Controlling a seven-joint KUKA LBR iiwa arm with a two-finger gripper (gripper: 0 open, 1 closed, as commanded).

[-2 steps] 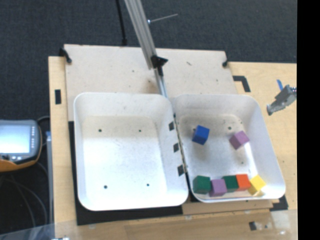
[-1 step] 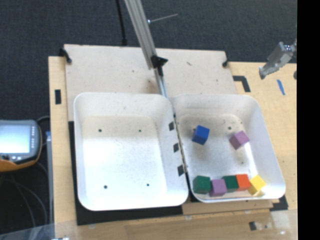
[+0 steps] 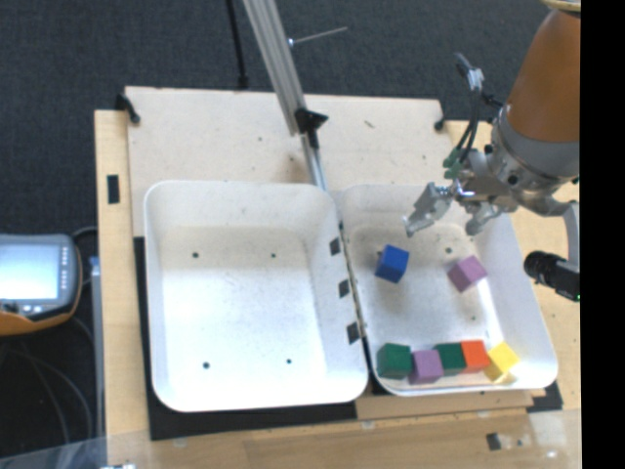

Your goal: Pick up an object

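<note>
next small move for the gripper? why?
Probably shift over the blue cube and descend. The gripper hangs above the right bin with its fingers spread and nothing between them. The blue cube lies just below and to its left in the view, apart from the other blocks, while the row along the near wall is packed tight.

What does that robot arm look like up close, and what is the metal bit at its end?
The arm has a broad orange section above a grey wrist ring. Thin dark cables, with a touch of green, run down its left side. At its end sits the tool: a silvery metal piece with two slim pointed fingers.
</note>
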